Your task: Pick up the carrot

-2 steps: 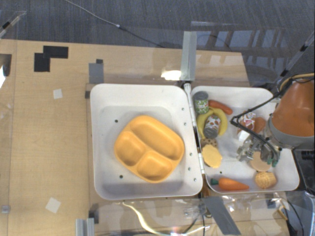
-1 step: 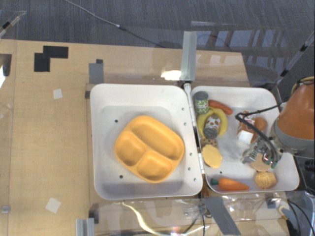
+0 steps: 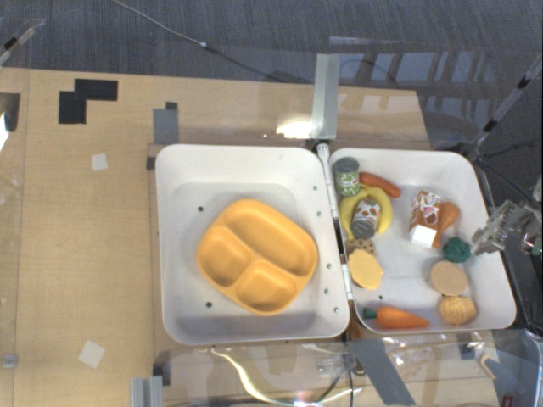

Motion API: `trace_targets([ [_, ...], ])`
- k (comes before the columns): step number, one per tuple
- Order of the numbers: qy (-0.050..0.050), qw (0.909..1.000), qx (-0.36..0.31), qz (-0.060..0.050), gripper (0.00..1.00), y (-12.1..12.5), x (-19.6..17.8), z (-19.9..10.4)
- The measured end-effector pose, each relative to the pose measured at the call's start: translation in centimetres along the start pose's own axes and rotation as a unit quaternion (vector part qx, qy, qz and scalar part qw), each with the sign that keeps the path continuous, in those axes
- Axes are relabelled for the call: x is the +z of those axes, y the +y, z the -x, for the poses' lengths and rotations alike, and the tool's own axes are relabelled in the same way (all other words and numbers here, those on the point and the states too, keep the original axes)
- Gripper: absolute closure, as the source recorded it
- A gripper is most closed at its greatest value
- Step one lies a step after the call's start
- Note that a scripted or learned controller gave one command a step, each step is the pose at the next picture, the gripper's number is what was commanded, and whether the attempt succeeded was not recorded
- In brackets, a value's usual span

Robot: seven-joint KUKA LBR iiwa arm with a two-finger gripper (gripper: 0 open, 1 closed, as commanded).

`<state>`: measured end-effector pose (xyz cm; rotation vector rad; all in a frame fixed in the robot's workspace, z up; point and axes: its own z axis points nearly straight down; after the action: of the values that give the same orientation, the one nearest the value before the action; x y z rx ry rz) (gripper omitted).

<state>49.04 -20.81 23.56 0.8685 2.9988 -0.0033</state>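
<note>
Here, the left bin point(image 3: 170, 227) on the bench point(image 3: 76, 253) holds a yellow divided plate point(image 3: 257, 254), lying tilted near its middle. In the right bin point(image 3: 475, 185), against the dividing wall, stands a small green-lidded can point(image 3: 346, 177), with a second can point(image 3: 366, 219) lying on a banana point(image 3: 379, 207) just below it. A round cracker point(image 3: 366, 270) sits lower. The carrot point(image 3: 399, 318) lies along the bin's near edge, its green top pointing left. Another orange, carrot-like piece point(image 3: 379, 184) rests near the far wall beside the green-lidded can. Further right are a small carton point(image 3: 425, 217), a dark green ball point(image 3: 457, 249), a tan disc point(image 3: 448, 277) and a round biscuit-coloured piece point(image 3: 457, 310). The tool point(image 3: 496, 230) sits at the bin's right rim, well apart from the carrot; I cannot tell how it is set.
</note>
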Motion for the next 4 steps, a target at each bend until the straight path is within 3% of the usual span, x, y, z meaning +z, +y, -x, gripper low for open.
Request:
trace_targets([
  [1, 0.008, 0.9838, -0.179, 0.001, 1.0, 0.1, 9.2, -0.5],
  [2, 0.007, 0.998, -0.062, 0.001, 1.0, 6.0, 10.2, -1.7],
  [3, -0.001, 1.0, 0.004, 0.001, 1.0, 1.8, -4.8, 0.8],
  [4, 0.012, 0.9983, -0.057, -0.001, 1.0, 0.2, 9.6, -0.9],
])
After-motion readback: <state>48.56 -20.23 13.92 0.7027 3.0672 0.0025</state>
